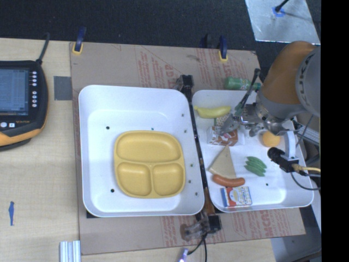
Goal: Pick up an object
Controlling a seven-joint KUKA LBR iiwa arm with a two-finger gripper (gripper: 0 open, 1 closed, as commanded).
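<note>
White bins are sitting side by side, 2 of them. The left bin [92, 146] is holding a yellow divided tray [148, 164]. The right bin [283, 192] is carrying all the small stuff: a banana [212, 112], a sandwich wedge [223, 163], a hot dog [229, 180], a green pea pod [255, 165], an orange ball [269, 138], a small carton [238, 196] and a red-brown snack pack [224, 138]. The gripper [232, 123] is hanging low over that snack pack, just below the banana; honestly can't tell how it's set

Pendant [19, 105] — left, on bench [38, 201]
</note>
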